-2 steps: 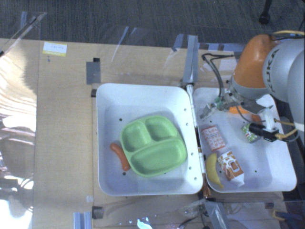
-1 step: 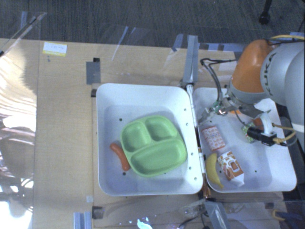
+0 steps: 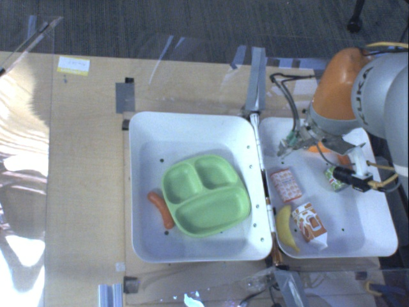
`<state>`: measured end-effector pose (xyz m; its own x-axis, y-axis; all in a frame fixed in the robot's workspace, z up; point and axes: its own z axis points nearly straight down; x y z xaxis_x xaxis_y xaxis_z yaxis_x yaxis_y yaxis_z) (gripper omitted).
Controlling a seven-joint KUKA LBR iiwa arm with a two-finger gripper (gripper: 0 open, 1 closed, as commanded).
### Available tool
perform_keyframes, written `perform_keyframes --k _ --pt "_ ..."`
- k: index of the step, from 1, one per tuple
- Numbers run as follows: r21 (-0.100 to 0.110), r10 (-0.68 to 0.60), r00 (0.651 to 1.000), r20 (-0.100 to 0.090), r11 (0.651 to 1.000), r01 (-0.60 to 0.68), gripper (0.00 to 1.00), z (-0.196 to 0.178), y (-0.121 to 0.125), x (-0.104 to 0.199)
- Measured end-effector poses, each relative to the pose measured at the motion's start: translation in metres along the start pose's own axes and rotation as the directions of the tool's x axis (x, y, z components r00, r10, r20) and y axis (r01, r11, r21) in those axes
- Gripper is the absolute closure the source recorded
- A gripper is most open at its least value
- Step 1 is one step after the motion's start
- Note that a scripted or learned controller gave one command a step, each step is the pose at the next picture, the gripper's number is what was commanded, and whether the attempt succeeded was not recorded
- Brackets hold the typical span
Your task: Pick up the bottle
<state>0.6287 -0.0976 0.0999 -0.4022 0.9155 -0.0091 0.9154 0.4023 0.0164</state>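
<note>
Bottle, green-labelled, lying at three o'clock in right bin, partly under arm. Green divided plate central in left bin. Gripper at bin's eleven o'clock; jaw state impossible to tell.

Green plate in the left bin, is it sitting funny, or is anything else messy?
A little. The green plate sits crooked in the left bin, turned at a slant to its walls, with a hot dog squeezed against its edge. In the right bin, the banana and snack packets are just scattered loosely. Nothing is spilled or broken.
</note>
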Motion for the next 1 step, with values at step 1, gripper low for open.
perform_keyframes --k 1 --pt "0.008 0.025 1.0 -0.005 1.0 -0.025 1.0 -0.119 -0.0275 0.0817"
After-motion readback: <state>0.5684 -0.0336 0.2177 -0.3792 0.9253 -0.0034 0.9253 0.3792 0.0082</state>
